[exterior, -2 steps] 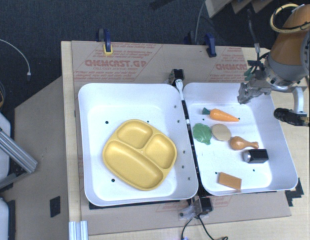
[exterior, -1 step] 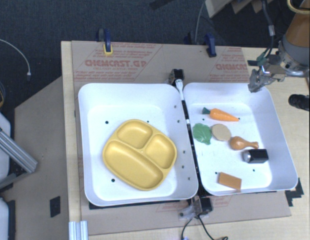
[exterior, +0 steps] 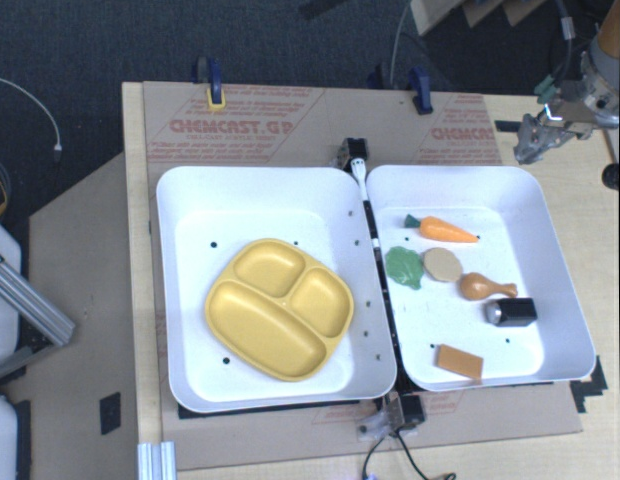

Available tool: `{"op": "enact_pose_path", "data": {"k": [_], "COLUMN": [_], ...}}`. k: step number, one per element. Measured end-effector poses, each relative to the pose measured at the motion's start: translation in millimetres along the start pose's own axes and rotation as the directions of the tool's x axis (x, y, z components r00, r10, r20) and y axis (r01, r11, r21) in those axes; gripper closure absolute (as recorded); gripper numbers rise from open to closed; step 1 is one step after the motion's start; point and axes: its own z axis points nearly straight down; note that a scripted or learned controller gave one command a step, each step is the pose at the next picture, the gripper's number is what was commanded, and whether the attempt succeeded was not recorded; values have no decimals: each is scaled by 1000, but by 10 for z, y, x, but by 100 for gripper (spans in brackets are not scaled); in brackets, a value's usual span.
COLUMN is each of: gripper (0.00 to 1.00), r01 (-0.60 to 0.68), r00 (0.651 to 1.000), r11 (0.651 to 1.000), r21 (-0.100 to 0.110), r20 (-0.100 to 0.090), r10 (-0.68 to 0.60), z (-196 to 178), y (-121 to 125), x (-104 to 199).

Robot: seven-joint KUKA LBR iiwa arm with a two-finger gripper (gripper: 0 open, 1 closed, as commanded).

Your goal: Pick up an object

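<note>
The right bin (exterior: 550,218) holds several small things: an orange carrot (exterior: 446,231), a green leafy piece (exterior: 403,267), a tan round disc (exterior: 442,264), a brown drumstick-shaped piece (exterior: 484,287), a black cylinder (exterior: 513,312) and a flat orange-brown block (exterior: 459,361). My gripper (exterior: 535,140) hangs at the upper right, beyond the right bin's far corner and well above the bench. Nothing is seen between its fingers.
The left bin (exterior: 180,268) holds a yellow divided plate (exterior: 279,308). Both bins rest on a cardboard sheet (exterior: 290,118) held by two blue clamps (exterior: 212,76). Cables run along the divider between the bins.
</note>
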Motion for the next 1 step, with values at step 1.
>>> {"op": "enact_pose_path", "data": {"k": [1], "gripper": [100], "r01": [5], "r00": [1000], "r11": [1000], "r21": [8], "r20": [-5], "r10": [-5], "z": [23], "y": [51], "x": [574]}}
